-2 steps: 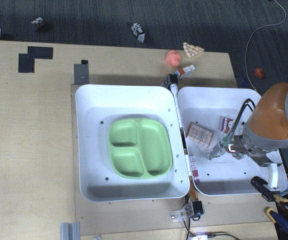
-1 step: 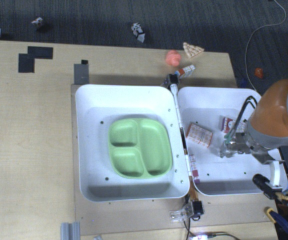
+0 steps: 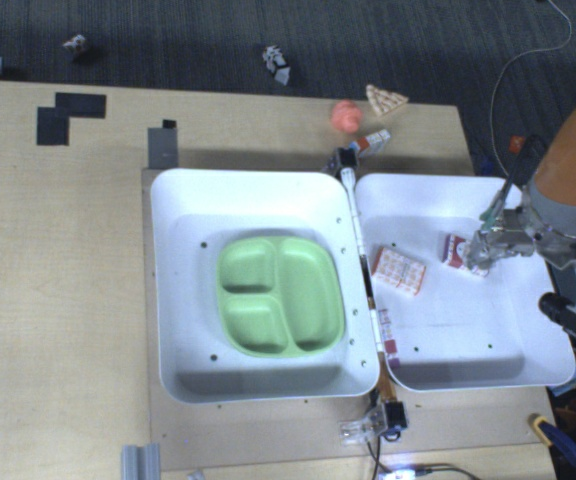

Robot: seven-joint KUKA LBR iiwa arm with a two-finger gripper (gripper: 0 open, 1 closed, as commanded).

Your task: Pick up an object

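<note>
Gripper [image 3: 481, 255] is low in the right bin [image 3: 488, 363], near its back right corner. Whether it is apart or together cannot be determined. A small red-and-white packet [image 3: 455, 251] lies on the bin floor, touching the gripper's left side. A patterned card [image 3: 400, 270] lies nearer the bin's left wall, apart.

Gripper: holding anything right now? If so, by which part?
Cannot be told. The gripper is down in the right bin, right over the small red-and-white packet, but the view is too blurred to show a hold.
</note>
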